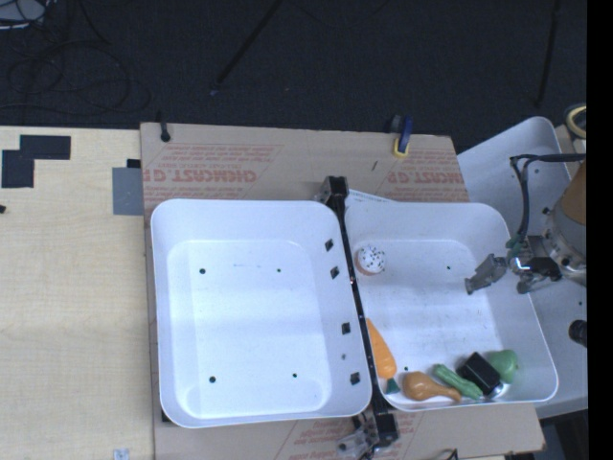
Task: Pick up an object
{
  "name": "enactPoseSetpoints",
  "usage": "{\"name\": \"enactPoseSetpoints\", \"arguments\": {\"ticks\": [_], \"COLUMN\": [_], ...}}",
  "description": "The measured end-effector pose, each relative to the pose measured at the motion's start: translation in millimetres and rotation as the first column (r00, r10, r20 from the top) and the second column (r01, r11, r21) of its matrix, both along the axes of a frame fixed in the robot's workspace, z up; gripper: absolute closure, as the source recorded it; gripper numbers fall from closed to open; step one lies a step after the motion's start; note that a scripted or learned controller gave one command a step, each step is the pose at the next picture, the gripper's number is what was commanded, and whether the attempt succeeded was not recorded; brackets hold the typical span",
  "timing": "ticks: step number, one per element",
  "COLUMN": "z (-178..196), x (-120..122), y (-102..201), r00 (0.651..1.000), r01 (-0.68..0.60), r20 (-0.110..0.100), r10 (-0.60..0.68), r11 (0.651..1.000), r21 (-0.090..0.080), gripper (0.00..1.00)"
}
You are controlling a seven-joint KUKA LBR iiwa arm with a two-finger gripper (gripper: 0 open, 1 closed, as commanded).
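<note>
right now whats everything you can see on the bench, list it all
left bin: 1, white, on the cardboard sheet, left of the divider
right bin: 1, white, beside it on the right
ball: 1, white with dark speckles, right bin, far left part
carrot-shaped toy: 1, orange, right bin, along the left wall
pear-shaped toy: 1, tan-orange, right bin, near edge
long green toy: 1, green, near edge
black block: 1, black, lying over the green pieces
round green toy: 1, green, near right corner
clamp: 1, blue and yellow, far edge of the cardboard
end effector: 1, grey, over the right bin's right side
</note>
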State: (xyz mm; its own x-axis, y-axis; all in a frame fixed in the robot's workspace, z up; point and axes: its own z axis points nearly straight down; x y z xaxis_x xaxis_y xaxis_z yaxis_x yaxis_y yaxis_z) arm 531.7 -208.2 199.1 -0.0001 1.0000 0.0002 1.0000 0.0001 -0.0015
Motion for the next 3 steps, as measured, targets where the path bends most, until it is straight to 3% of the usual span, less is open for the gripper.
{"name": "enactPoseSetpoints", "arguments": {"ticks": [1,2,3], "z": [-117.5,-111.8,-111.5], "x": [113.1,-18.9,54.7], "y": [15.9,3.5,86.2], "r00": [1.0,1.0,1.0], "r01": [-0.004,0.005,-0.009], "r20": [0.002,-0.009,0.003], "r10": [0.004,-0.005,0.009], "r11": [1.0,1.0,1.0], "r21": [0.001,0.003,0.004], "gripper": [0.0,0.0,0.0]}}
